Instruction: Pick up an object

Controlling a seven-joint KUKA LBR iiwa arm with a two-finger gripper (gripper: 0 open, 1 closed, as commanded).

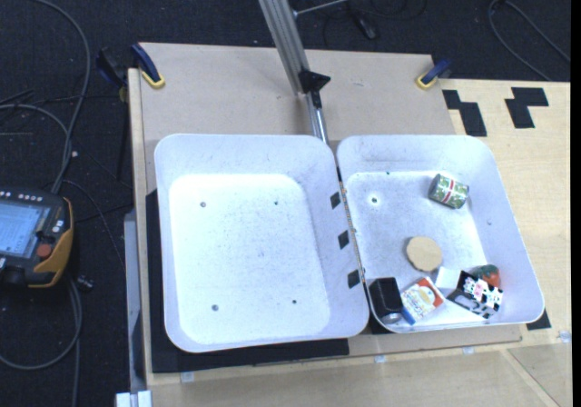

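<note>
Several small things sit in the right bin (508, 205); the green can (448, 190) looks light, rigid, graspable across its sides.

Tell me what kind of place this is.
Probably a robotics lab test bench. Two shallow white bins sit side by side on a wooden bench, a handheld control pendant lies on the dark carpet at left, and loose cables trail across the floor.

My tabletop (227, 96) is pale wood, lying on a dark carpeted floor (54, 33) strewn with black cables (36, 114); a handheld screen (32, 237) sits left.
</note>
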